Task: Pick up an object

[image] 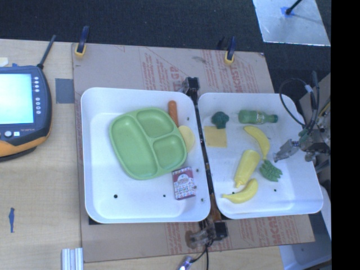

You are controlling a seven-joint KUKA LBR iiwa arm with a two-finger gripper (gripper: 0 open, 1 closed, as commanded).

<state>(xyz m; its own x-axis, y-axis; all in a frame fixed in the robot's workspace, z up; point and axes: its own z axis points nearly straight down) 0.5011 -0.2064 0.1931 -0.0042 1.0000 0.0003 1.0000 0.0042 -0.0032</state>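
Note:
My gripper [292, 148] hangs over the right edge of the right bin [292, 204], just right of a yellow banana [258, 139] and above a small green leafy toy [271, 171]. I see nothing held in it. The same bin holds a yellow squeeze bottle [246, 168], a second yellow banana [243, 192], a green bottle [257, 117], a broccoli piece [220, 118] and a flat yellow square [215, 136]. The left bin [98, 201] carries a green divided plate [148, 142], an orange sausage [173, 112], a pale yellow piece [187, 136] and a red packet [183, 183].
Both bins rest on a brown cardboard sheet [140, 66] held by clamps [229, 52] at the back. A teach pendant with a screen [19, 111] lies on the bench at far left. Cables [295, 97] loop near the arm at the right.

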